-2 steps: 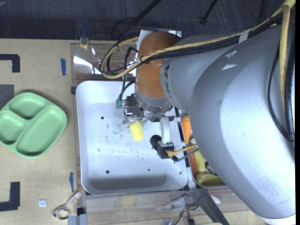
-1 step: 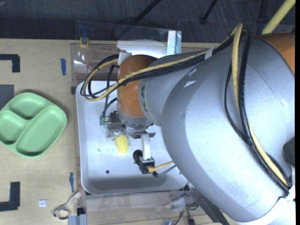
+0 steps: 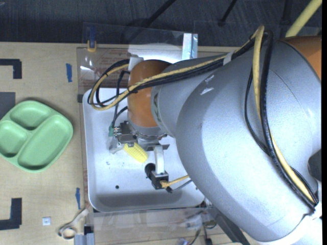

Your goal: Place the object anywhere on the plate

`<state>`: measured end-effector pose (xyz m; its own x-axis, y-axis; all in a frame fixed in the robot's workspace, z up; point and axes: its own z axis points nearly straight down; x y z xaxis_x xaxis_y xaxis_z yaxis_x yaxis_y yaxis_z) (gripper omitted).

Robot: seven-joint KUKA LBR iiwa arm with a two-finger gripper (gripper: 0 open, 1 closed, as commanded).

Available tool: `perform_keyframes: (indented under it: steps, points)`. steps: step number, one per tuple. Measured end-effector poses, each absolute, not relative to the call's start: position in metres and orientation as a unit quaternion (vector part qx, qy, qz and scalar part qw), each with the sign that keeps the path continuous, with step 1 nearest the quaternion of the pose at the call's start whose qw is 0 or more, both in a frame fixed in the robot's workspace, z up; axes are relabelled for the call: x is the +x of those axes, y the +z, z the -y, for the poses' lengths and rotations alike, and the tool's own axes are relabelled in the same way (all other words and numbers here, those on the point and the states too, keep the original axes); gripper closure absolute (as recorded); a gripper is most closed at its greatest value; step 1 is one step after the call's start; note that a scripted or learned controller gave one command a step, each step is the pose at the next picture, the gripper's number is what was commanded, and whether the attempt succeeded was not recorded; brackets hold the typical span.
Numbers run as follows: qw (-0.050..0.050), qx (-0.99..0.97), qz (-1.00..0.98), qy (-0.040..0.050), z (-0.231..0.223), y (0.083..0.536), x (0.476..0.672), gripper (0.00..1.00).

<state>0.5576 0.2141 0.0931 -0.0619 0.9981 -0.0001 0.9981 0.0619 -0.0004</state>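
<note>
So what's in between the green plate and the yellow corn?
In the camera view, bare wooden bench, then the white bin's left wall and some of its bare floor, lie between the green plate and the corn.

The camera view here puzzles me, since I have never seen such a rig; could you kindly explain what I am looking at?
You are looking down at a slant from one fixed camera above a wooden bench. The big grey shape filling the right side is a robot arm, with an orange band above its wrist and cables looped around it. It reaches into a shallow white bin. At its end is a two-finger gripper, low over the bin floor. A small yellow object, ridged like a toy corn cob, sits right at the gripper; whether it is actually gripped or just lying beneath cannot be told from here. To the left, outside the bin, a green plate with three compartments rests on the bench. That is where the object is meant to go; it is not there yet.
</note>
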Motion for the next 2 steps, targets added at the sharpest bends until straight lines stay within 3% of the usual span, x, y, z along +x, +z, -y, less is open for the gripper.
perform_keyframes:
  steps: [1, 2]
  points:
    - [0.000, -0.685, 0.729, 0.0002, -0.2141, 0.0931, 0.5576, 0.00]
    - [0.000, -0.684, 0.729, -0.0003, -0.2152, 0.1030, 0.5577, 1.00]
